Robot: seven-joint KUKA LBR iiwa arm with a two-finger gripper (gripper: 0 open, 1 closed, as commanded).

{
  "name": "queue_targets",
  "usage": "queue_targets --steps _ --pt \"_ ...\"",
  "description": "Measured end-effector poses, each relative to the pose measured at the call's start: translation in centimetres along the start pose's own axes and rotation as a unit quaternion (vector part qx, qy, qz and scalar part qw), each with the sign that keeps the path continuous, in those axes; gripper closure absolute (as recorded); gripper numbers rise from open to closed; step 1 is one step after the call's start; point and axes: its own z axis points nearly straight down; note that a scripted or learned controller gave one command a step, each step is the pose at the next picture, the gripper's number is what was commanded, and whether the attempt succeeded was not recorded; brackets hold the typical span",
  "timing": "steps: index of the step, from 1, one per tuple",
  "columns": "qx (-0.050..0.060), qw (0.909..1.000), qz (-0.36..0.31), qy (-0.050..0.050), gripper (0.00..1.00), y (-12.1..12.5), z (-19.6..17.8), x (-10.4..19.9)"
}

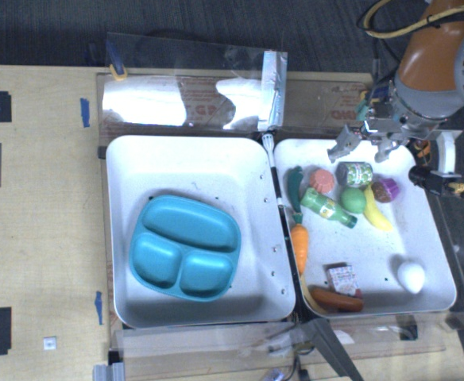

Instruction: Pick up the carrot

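Note:
The carrot is orange with a green top and lies along the left wall of the right bin, pointing toward the front. My gripper hangs over the back of that bin, well behind the carrot and to its right. Its two fingers are spread apart with nothing between them.
The right bin also holds a green bottle, a pink round item, a green can, a green ball, a banana, a purple item, a white egg, a sausage and a small packet. A blue divided plate sits in the left bin.

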Motion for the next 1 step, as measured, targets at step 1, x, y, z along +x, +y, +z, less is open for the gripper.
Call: queue_targets --steps 1 --pt "0.001 0.998 -0.063 0.0 0.0 -8.52 12.56 0.47"
